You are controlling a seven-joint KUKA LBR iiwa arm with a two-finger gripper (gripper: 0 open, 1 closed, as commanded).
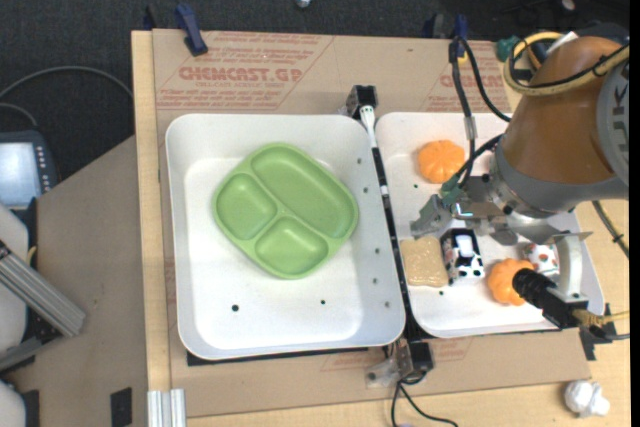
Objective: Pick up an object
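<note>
Your landmark is the right bin (440,320). The arm (565,115) hangs low over its middle, gripper (462,250) hovering at the tan sponge-like block (424,263) by its left wall; you cannot tell its spread. The block looks light, soft and squashy; pinch its long sides.

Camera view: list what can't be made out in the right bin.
- Gripper: the arm's wrist hides its fingers.
- Black-and-white object under it: too small to identify.
- Orange object: partly covered by a black part of the arm.
- Right bin: the arm hides its far right side.
</note>
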